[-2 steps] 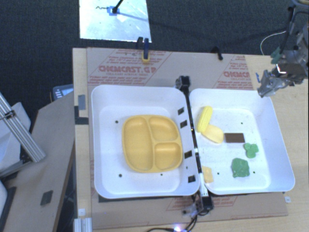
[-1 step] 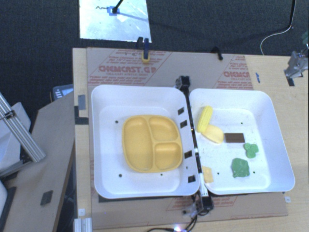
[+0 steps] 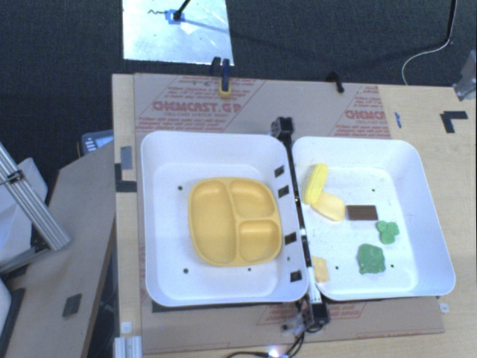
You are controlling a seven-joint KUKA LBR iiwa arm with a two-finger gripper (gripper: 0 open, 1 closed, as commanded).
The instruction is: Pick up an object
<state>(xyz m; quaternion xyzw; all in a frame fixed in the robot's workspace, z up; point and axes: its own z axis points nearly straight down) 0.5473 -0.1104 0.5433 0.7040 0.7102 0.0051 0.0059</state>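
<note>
I see a yellow divided plate (image 3: 235, 221) in the left bin (image 3: 164, 162), and corn (image 3: 317, 183) plus green bits (image 3: 370, 259) in the right bin (image 3: 417, 170); gripper state, can't tell.

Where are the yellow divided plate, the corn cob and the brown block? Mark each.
yellow divided plate (image 3: 235, 221): camera view, centre ridge.
corn cob (image 3: 317, 183): camera view, mid-length.
brown block (image 3: 361, 213): camera view, top face.

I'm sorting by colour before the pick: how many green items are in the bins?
2, both in the right bin: a small green piece near its right side, and a larger green piece just below it. None seems hidden.
</note>
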